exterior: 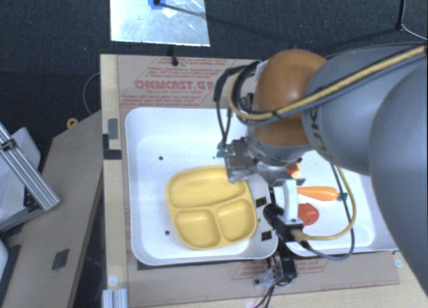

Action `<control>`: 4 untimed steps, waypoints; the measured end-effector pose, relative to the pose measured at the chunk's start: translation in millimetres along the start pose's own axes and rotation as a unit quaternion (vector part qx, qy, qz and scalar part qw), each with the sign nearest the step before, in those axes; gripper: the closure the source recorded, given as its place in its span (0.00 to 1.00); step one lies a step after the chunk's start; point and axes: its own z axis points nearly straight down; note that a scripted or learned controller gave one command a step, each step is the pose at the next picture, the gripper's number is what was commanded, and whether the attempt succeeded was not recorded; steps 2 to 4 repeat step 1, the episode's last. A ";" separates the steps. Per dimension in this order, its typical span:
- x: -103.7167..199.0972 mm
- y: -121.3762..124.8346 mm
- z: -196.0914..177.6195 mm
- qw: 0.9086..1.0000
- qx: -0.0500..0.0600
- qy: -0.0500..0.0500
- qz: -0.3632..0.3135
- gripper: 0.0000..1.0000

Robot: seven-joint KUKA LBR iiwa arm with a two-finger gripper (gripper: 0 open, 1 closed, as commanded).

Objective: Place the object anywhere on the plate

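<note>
A yellow plate [200,196] with three compartments lies in the left white bin [148,160], toward its front right. My gripper [238,168] hangs over the plate's upper right rim, and the arm's orange wrist band hides much of it. An orange carrot-shaped object [319,193] lies in the right bin, just right of the gripper. A red object [308,215] sits just below the carrot. I see nothing on the plate's visible compartments.
The grey arm [374,119] covers most of the right bin. Cables loop around the wrist and trail to the front bench edge [281,270]. A cardboard sheet [174,79] lies behind the bins, with a shiny metal sheet [159,6] farther back.
</note>
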 end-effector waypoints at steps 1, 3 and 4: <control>-0.4 0.2 -0.1 1.000 0.000 0.000 0.001 0.00; -0.4 0.2 -0.1 1.000 0.000 0.000 0.001 0.00; -0.4 0.2 -0.1 1.000 0.000 0.000 0.001 0.00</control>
